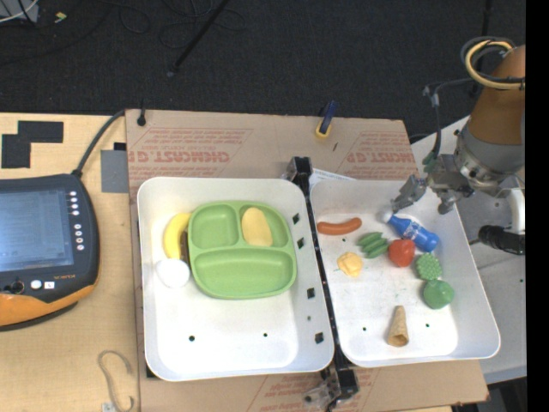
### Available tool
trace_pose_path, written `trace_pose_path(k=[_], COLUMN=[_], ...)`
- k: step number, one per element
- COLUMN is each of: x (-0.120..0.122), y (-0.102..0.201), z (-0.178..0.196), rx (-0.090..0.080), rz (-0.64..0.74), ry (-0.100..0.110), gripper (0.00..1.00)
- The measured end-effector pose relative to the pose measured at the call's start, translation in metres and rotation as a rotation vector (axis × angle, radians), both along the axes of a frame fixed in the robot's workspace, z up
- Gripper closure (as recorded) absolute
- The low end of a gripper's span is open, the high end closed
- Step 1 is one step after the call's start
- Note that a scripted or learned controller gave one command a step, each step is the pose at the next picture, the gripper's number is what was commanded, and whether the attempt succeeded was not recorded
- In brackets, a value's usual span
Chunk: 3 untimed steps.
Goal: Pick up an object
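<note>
The gripper (426,196) hangs over the upper right part of the right bin (480,333), fingers spread wide with nothing between them. Just below it lies a blue toy (413,232). Around the blue toy lie a tomato (401,252), a green pod (372,245) and a sausage (339,226). Farther down are a yellow piece (350,264), two green toys (429,266) (437,294) and a cone (397,327). The left bin (223,333) holds a green tray (240,269) with a yellow item (256,227) in its upper right compartment; a banana (174,234) and a white ball (172,273) sit at the tray's left edge.

Blue toy (413,233) in right bin (480,333)
</note>
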<state>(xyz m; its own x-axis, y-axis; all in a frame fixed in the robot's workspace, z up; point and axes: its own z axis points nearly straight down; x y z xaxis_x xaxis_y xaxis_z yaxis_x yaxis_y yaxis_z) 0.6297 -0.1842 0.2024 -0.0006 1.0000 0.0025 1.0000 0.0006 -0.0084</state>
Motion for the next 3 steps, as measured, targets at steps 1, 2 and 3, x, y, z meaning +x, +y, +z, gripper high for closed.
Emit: trace_pose_path(k=[1, 2, 3], x=[-0.004, -0.003, 0.001], y=[0.003, 0.006, 0.008], z=[-0.044, -0.085, -0.094], rx=[-0.001, -0.003, 0.000], rz=[0.001, 0.005, 0.003], ry=[-0.001, -0.005, -0.013], gripper=[0.00, 0.00, 0.00])
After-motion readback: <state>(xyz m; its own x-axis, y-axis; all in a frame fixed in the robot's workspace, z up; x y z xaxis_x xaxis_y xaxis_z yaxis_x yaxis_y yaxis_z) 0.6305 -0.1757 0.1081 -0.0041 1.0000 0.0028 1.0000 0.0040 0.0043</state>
